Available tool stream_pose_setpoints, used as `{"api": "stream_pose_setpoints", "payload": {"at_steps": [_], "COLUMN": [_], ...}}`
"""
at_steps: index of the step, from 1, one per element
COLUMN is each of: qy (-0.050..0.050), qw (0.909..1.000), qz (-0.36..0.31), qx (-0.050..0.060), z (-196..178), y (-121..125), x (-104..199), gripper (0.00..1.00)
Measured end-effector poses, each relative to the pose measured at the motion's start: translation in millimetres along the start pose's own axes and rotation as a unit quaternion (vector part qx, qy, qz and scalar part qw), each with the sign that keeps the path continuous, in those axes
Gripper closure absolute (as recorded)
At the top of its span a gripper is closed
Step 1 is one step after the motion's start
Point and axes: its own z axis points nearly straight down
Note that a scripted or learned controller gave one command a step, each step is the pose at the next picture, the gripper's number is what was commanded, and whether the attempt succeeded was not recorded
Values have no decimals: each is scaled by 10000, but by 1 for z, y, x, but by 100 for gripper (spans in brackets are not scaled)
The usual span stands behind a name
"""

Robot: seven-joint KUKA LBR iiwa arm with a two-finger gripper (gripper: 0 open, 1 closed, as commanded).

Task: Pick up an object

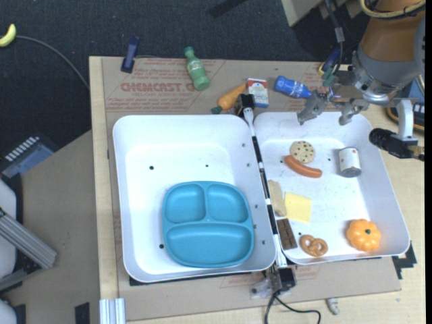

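The tool [329, 112] hangs over the far edge of the right bin [391, 201], its two fingers spread apart with nothing between them — a ready stance for coming down on something, not a carry. It sits above bare white floor, so no object is lined up beneath it yet.

The things to choose from lie loose in that right bin, spaced well enough that most could be taken alone. Nearest the tool are a cookie [302, 151] and a sausage [303, 168], just beside each other toward the bin's far-left part; a small can [348, 161] lies on its side toward the right wall. Along the left wall sit a cheese slice [298, 206] and a brown bar [286, 233], with a pretzel [314, 246] at the near edge and a small pumpkin [364, 235] in the near-right corner.

The left bin [135, 181] holds a blue divided plate [208, 223] in its near half — probably too flat and broad for these fingers.

On the table's far edge, outside the bins, lie a green bottle [197, 69] and a blue bottle [291, 86]. I judge the can or the cookie the likeliest pick, being closest; flat pieces like the cheese look hard to pinch.
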Motion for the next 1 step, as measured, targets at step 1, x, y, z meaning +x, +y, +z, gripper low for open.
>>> {"api": "stream_pose_setpoints", "payload": {"at_steps": [1], "qy": [-2], "qw": [10000], "qz": [4], "qx": [0], "z": [172], "y": [2], "x": [-18], "gripper": [0]}}
